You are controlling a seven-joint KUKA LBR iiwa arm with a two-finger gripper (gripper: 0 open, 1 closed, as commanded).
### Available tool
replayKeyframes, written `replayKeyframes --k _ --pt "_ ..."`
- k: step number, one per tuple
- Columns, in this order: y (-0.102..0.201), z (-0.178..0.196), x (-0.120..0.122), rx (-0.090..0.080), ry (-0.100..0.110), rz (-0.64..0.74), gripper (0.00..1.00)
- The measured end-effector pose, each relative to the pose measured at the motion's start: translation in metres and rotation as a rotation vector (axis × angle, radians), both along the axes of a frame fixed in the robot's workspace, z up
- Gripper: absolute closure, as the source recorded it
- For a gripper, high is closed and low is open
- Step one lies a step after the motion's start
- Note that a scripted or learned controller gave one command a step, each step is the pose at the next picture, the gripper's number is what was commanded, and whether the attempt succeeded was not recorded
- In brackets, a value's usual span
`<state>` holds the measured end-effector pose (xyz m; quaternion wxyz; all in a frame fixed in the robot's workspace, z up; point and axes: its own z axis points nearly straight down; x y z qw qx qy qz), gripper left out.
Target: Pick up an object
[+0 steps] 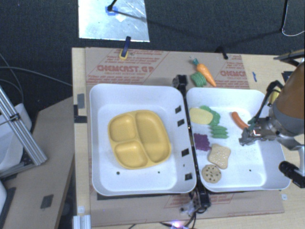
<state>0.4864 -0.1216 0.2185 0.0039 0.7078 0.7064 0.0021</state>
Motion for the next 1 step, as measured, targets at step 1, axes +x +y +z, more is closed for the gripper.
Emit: replayKeyframes --k 1 --pt "0.0976 -0.0078 0.0009 0.006 0.007 0.015 1.00"
